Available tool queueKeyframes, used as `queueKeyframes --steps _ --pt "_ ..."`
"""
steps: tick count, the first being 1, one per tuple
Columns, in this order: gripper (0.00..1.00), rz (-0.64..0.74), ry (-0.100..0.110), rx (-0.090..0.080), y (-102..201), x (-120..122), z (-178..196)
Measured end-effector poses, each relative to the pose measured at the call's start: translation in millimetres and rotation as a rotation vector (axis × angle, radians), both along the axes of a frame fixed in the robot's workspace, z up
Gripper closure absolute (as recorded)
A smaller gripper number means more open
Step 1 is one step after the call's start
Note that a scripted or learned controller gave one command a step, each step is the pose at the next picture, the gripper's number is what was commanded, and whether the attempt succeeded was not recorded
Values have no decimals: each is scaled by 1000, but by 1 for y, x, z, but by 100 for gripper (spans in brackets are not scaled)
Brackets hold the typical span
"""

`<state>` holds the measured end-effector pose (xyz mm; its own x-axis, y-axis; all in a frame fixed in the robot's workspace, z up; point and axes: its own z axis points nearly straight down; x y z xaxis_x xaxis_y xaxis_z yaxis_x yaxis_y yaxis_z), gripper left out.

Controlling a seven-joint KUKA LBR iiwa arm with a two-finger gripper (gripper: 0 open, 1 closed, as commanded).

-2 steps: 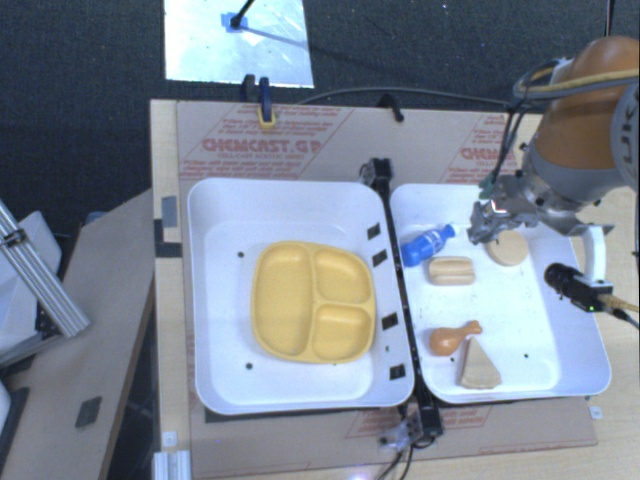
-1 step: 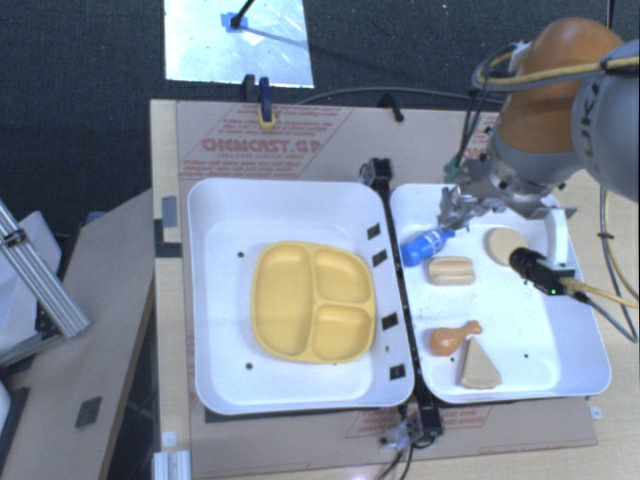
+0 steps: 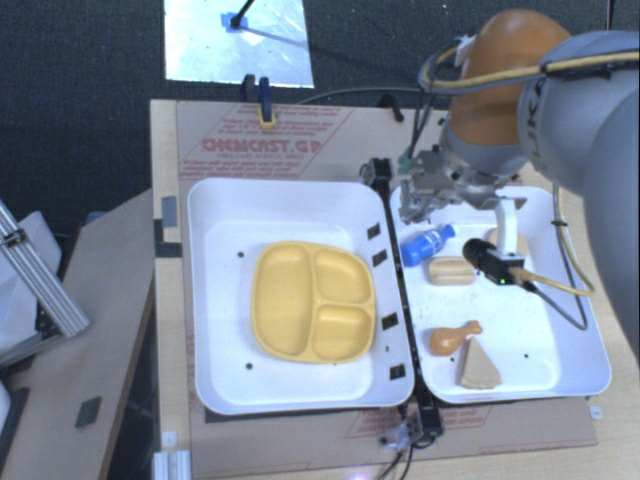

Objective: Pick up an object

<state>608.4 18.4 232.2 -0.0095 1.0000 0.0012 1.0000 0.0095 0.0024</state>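
In the right bin (image 3: 560, 368) lie a blue bottle (image 3: 427, 244), a tan bread roll (image 3: 450, 271), an orange drumstick (image 3: 455, 337) and a tan wedge of bread (image 3: 479, 368). My gripper (image 3: 418, 208) hangs over the bin's far left corner, just above and behind the blue bottle's cap end. I see nothing held in it. The arm's wrist covers the far part of the bin.
The left bin (image 3: 225, 368) holds a yellow divided plate (image 3: 312, 301). A black divider strip (image 3: 393, 288) with clips runs between the bins. A blue and yellow clamp (image 3: 264, 103) sits on the board behind them.
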Motion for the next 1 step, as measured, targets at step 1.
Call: queueKeyframes --steps 1 --pt "100 -1 1 0 46 7 -9"
